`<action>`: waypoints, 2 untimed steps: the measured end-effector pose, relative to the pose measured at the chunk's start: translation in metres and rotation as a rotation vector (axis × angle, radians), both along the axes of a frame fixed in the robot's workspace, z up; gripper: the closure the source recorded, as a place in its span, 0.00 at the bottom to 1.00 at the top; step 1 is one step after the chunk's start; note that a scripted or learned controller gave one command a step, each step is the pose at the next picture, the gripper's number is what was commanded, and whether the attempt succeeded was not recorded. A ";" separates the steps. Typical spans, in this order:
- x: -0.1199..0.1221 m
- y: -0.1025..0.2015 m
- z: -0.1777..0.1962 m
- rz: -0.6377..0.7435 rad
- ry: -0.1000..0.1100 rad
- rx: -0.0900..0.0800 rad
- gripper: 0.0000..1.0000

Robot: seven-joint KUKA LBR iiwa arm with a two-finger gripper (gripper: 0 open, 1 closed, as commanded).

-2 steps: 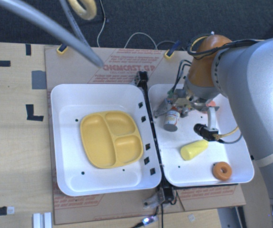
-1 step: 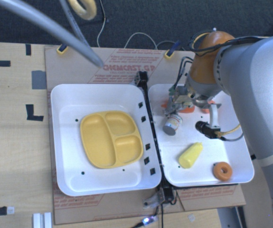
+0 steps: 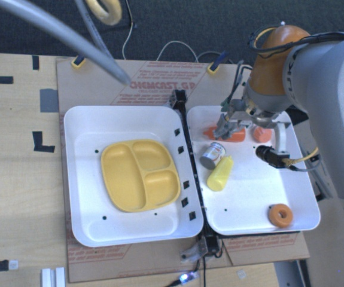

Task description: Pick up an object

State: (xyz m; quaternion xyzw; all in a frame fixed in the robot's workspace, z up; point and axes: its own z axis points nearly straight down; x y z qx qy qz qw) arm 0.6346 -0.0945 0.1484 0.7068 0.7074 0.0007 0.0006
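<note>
Camera view is showing the claw [image 3: 227,126] hanging low over the far part of the right bin [image 3: 297,187], just above an orange block [image 3: 236,136]; whether it is apart or together cannot be told. Near it a small can [image 3: 213,154], a yellow bottle [image 3: 219,173] and a doughnut [image 3: 280,215] are lying. A yellow divided plate [image 3: 140,175] is sitting in the left bin [image 3: 85,160].

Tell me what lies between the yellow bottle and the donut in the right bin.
Bare white bin floor in the camera view: nothing lies between the yellow bottle and the donut.
</note>
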 end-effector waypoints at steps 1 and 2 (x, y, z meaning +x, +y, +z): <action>-0.001 -0.009 0.049 0.000 -0.002 -0.001 1.00; 0.000 -0.008 0.077 0.001 0.000 0.000 1.00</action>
